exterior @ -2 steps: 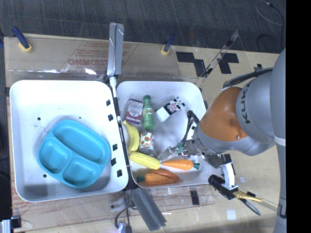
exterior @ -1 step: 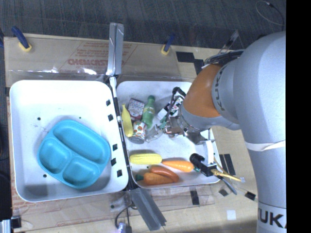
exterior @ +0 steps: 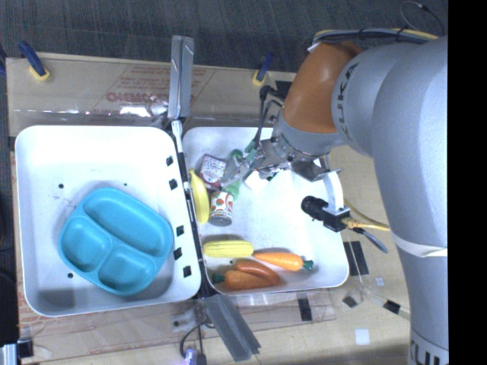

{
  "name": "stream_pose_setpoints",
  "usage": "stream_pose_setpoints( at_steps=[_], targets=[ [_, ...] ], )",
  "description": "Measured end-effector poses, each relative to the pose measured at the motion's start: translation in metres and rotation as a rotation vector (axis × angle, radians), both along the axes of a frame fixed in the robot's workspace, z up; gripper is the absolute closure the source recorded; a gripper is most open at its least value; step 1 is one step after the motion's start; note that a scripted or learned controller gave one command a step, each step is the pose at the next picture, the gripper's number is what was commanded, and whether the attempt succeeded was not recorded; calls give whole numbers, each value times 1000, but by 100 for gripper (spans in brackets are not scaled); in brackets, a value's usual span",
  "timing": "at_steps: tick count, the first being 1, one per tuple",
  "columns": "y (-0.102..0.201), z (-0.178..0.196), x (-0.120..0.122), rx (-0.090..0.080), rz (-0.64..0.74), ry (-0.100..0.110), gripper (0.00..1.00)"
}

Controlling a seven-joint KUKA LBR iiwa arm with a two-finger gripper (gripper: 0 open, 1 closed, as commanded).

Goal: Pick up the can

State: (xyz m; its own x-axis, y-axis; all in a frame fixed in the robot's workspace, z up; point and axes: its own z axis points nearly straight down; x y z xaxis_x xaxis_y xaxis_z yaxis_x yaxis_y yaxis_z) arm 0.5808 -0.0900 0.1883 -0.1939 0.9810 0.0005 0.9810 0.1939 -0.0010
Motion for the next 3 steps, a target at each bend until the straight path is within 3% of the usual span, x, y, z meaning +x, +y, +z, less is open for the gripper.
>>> stream_pose_setpoints(
  at_steps=[1, 2, 3],
  targets=[
    [1, 9, 0, 0, 7, 2, 100],
    [1, 9, 0, 0, 7, 2, 0],
    [-12, -67, 17, 1, 142, 3, 0]
  ],
)
